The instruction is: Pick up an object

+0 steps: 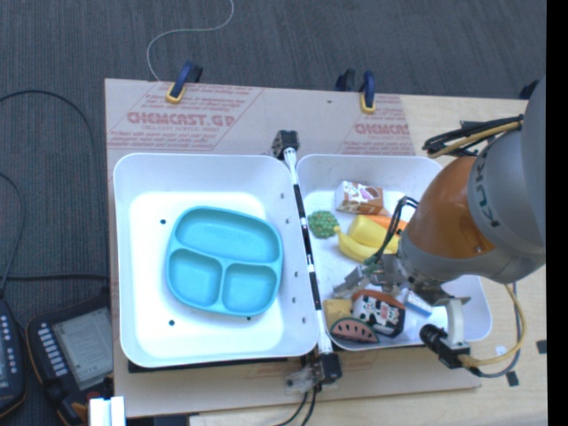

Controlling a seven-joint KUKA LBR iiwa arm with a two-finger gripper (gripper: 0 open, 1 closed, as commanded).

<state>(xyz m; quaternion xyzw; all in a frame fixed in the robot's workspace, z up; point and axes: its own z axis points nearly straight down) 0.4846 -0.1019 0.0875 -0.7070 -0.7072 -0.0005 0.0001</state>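
Where the bench's near edge meets the bottom of the view, cables trail off a pale board (497, 122) printed with red lettering, and two shallow white bins sit on it side by side, the dark carpet (355, 25) lying beyond. At the near rim of the right bin (479, 322) lie a watermelon slice (354, 331) and a small printed package (376, 310), just beside each other. The gripper (383, 278) hangs low over that cluster; its fingers are too hidden by the wrist hardware to judge whether they are spread or closed. The arm (484, 216) enters from the right, its orange band bulging above the wrist, smooth grey casing behind. Further in lie a yellow banana-like piece (359, 238), a green broccoli floret (322, 224) and a glossy snack packet (359, 198). The left bin (133, 238) holds a smooth blue three-compartment plate (224, 260). Blue-and-yellow clamps (366, 91) grip the far edge.
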